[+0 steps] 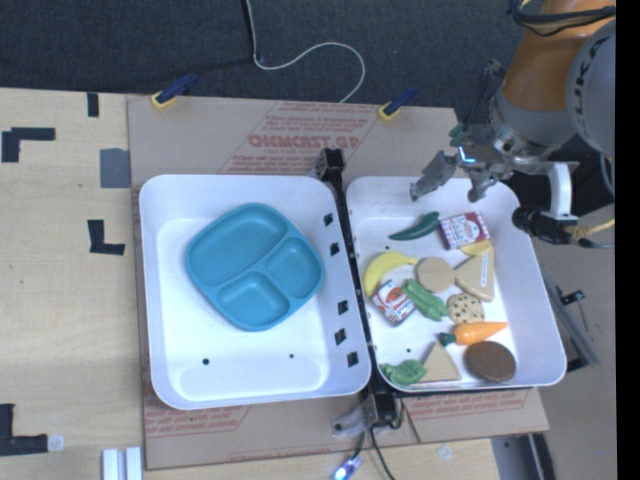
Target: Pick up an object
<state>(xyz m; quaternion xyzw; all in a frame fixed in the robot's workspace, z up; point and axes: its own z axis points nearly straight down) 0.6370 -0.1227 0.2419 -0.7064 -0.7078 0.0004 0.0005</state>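
Two spread fingers [453, 181] hang just above green pepper [415, 228].

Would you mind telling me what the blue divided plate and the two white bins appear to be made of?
The blue three-compartment plate looks like moulded plastic with a matte to satin finish: uniform colour, soft rounded ridges, faint sheen. The two shallow white bins also look like plastic, smooth and slightly glossy, judging by their rounded corners and thin rolled rims, though coated metal cannot be excluded.
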